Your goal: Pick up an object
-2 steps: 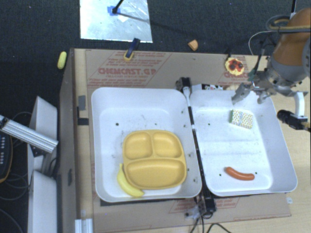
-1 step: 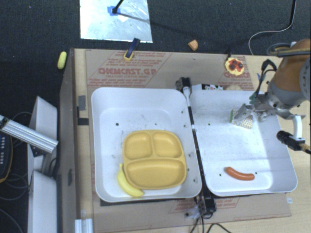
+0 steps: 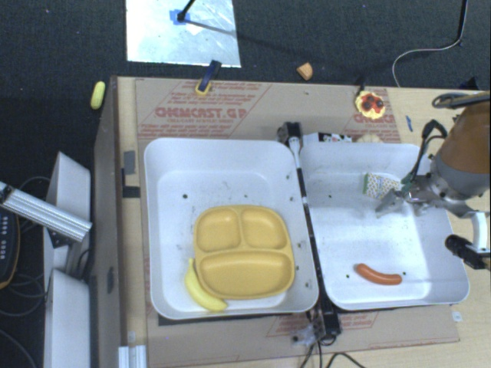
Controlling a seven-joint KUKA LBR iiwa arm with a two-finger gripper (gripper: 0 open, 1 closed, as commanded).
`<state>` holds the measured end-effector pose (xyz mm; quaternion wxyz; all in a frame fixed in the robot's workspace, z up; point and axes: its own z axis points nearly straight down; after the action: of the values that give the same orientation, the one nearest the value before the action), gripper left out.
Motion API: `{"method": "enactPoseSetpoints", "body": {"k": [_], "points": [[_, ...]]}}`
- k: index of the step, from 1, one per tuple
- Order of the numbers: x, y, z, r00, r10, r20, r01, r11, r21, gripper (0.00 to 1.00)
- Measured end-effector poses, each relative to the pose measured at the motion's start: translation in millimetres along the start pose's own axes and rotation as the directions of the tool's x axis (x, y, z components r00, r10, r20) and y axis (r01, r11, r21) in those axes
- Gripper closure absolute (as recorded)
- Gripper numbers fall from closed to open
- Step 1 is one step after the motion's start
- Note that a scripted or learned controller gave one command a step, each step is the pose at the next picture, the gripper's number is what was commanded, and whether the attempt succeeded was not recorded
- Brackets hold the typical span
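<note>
The arm (image 3: 464,148) comes in from the right edge, its orange band just above the grey wrist, and the gripper (image 3: 390,202) reaches over the right bin (image 3: 337,282) near that bin's upper right part. Its metal fingers (image 3: 383,205) point left and slightly down and appear spread a little apart, with nothing seen between them, though the view here is blurred and the gap is hard to judge. Just above the fingertips, close to them and maybe touching, lies a small pale green and white patterned object (image 3: 380,182) on the bin floor. Lower in the same bin, well apart from the gripper, a red-orange sausage (image 3: 377,275) lies on its side near the front wall. The left bin (image 3: 176,167) sits right beside the right one, the two meeting along a dark seam. In it rests a yellow divided plate (image 3: 244,251) with three compartments, placed toward the front, and a yellow banana (image 3: 201,291) lies against the plate's lower left edge, touching it. Both bins stand on a brown cardboard sheet (image 3: 215,106) printed with red letters. On the bench behind the right bin sits a small round red and yellow item (image 3: 370,103).
</note>
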<state>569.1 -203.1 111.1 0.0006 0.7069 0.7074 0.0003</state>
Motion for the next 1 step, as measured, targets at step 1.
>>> {"method": "enactPoseSetpoints", "body": {"k": [1], "points": [[49.9,46.1,24.5,1.000,-0.003,-0.001,0.003,1.000,-0.001,0.00]]}}
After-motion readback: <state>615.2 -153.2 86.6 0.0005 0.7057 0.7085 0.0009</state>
